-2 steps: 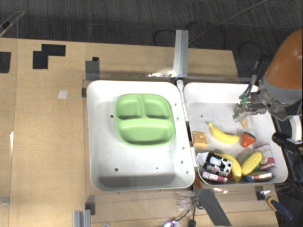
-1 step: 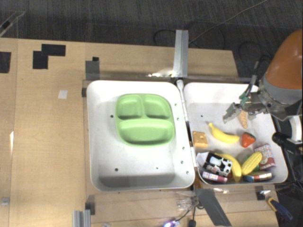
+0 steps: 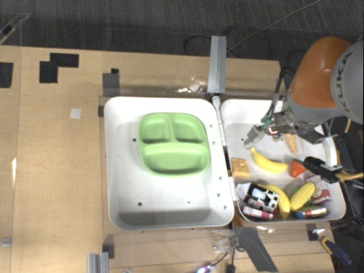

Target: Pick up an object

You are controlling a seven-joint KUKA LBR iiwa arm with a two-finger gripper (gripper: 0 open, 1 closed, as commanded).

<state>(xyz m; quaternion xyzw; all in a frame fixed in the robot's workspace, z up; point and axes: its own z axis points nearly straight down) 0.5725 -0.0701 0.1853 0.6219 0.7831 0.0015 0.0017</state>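
Arm over the right bin [image 3: 227,115].
My gripper [image 3: 257,133] hung above the banana [image 3: 267,162], upper right; jaws' state I couldn't tell.

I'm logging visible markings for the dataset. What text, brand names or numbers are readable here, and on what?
"KU", cut off by the frame edge, on the grey arm.
Packaging on small items in the right bin, such as the black-and-white box: print too blurred to read.
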